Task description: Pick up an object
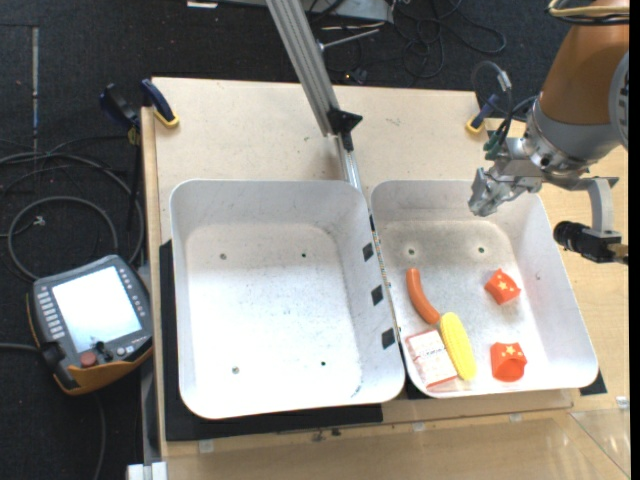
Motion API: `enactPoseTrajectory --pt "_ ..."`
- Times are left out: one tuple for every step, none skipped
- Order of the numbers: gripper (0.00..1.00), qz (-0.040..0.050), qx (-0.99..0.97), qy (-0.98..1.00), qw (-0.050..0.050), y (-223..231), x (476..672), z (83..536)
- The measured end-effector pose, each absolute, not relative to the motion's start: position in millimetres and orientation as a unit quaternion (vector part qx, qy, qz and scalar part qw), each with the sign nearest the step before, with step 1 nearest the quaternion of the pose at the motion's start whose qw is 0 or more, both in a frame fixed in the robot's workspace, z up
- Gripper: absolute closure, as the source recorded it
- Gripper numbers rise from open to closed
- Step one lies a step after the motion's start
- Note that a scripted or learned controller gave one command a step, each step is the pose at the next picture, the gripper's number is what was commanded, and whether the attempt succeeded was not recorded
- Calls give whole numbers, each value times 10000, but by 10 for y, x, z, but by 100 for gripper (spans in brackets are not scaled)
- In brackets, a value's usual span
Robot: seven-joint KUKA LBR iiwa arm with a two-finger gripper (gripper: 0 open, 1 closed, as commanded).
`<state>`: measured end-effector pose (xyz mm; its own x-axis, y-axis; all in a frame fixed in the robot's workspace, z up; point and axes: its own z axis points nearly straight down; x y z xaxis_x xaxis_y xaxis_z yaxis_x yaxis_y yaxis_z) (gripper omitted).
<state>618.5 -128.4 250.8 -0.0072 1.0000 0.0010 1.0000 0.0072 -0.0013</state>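
Over the far edge of the right bin [560, 268] my pincer [487, 200] hangs, pointing down and to the left; whether it is wide or narrow I cannot tell, since the tips blur into one grey mass from above; I see nothing between them, so I count it as carrying nothing.

Outward from it lie the things I might take, all in the near half of that same bin, well apart from me: a small red block [503, 288] nearest; past it an orange sausage [422, 296], curved, lying lengthwise; a yellow corn cob [457, 344] just beside the sausage's near end and overlapping a white and red packet [430, 358]; a second red piece [509, 362] by the near right corner; the left bin [190, 268] holds nothing to pick.

What could go wrong, as I judge it: the corn and the packet lie touching, so closing on either may drag or pinch both; the sausage is round and may roll out of a grip taken off its middle; the red piece by the corner sits close to the sloping wall, where one tip could strike the bin; a descent from where I hang now would meet bare floor.

My arm reaches in from the right, orange band [588, 58] high, wrist [540, 153] bent downward towards the bin.
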Motion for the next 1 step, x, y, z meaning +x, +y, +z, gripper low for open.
enactPoseTrajectory --pt "100 -8 -7040 -7102 7 -743 6175 2578"
